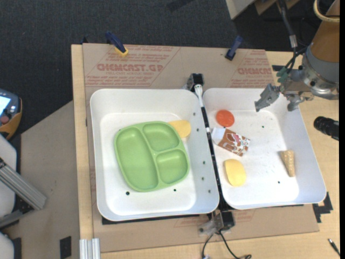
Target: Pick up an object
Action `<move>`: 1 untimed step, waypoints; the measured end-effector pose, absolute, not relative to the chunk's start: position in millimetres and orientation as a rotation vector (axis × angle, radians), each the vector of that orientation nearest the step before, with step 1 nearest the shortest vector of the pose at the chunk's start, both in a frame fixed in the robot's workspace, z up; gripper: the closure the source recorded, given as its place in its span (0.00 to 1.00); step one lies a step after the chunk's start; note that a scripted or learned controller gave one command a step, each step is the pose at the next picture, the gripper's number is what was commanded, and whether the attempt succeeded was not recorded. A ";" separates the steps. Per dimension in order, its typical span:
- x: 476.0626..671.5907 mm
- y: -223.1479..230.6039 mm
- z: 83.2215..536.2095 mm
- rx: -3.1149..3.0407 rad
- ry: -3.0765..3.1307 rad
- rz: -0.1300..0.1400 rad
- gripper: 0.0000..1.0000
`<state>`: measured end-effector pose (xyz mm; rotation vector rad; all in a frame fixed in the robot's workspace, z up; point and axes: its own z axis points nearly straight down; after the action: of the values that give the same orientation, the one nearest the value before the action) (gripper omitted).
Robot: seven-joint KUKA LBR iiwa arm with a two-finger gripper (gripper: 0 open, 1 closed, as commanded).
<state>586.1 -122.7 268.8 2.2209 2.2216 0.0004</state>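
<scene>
My gripper (280,100) hangs over the far right part of the right bin (304,144), fingers spread apart and nothing between them. Below and to its left, inside that bin, lie an orange-red disc (225,117), a brown and white packet (232,141), a yellow rounded piece (235,172) and a tan cone (288,162). The disc is the nearest of these to the gripper; the cone lies toward the bin's right side.
The left bin (102,161) holds a green divided tray (152,155) with a yellow piece (181,128) at its upper right corner. A black hinge strip (207,144) runs between the bins. Blue clamps (116,43) pin the cardboard at the back.
</scene>
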 end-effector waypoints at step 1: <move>541.1 -121.6 141.3 2.234 2.228 -0.014 0.00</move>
<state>541.1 -121.6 141.3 2.2337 2.2284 -0.0136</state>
